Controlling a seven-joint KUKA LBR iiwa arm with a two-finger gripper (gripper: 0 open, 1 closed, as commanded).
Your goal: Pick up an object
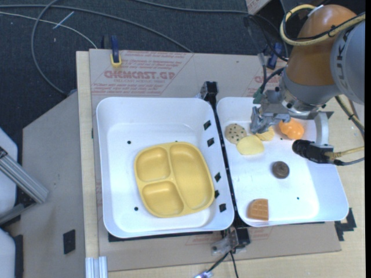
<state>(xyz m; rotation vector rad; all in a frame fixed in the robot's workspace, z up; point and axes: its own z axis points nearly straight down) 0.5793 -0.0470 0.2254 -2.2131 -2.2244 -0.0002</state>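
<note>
We have the jaws low in the right bin, over the pale yellow piece beside the cookie. Can't tell their opening or any hold. Risk: crowded items, so we nudge instead of grasp.

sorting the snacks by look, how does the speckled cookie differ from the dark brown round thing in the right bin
The speckled cookie is pale tan with dark specks; the dark brown round piece is plain and darker. The cookie looks wider and lies by the bin's left wall near the gripper; the brown piece sits mid-bin, apart. Both are round and lie flat.
</note>
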